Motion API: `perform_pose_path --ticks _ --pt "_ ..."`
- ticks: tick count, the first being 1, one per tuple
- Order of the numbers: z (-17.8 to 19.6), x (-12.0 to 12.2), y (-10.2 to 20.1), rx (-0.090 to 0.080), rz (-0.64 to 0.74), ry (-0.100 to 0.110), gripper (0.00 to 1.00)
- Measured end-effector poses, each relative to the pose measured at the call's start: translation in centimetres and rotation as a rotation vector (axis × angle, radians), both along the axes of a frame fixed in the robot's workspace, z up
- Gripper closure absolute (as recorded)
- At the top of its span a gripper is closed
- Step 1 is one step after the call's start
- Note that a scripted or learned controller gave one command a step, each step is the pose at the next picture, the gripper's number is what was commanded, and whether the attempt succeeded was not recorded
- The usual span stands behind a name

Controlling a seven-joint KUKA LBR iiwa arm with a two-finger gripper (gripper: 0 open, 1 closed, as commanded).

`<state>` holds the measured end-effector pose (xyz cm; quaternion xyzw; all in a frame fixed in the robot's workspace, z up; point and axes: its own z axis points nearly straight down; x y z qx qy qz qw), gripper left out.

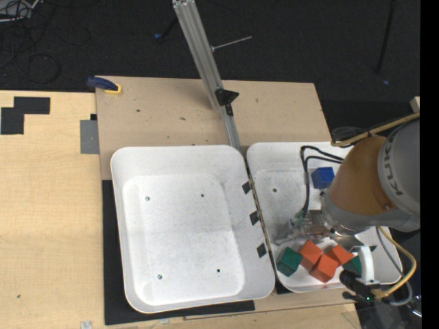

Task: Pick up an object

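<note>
Pale wood bench [206,112] runs under two shallow white bins, with dark floor and cables behind it and a slanted metal rail [202,50] crossing the top. Going left to right, the left bin [137,163] comes first. Next, the right bin [271,160] holds the objects, bunched in its near corner: a green block [289,260] against the divider side, two orange blocks [311,253] and [328,264] touching just beside it, and a blue block [322,177] farther back by the black cable. The gripper [296,230] hangs low just above the green and orange blocks; whether it is spread or closed cannot be told. This looks like the approach step. Next, it probably needs to settle on one block and close squarely. The blocks look small, matte and crowded.
</note>
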<state>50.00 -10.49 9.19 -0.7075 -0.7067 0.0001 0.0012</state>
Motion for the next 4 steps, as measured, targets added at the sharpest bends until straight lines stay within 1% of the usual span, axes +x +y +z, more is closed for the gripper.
perform_pose_path --ticks 1,2,3,4 --pt "1.1 0.0 -0.1 0.002 -0.009 0.001 1.00" --pt "7.4 0.1 -0.2 -0.002 0.002 -0.004 1.00" --pt "12.4 0.2 -0.3 -0.002 0.001 -0.005 1.00" --pt "13.2 1.2 4.9 0.001 0.006 0.000 1.00"
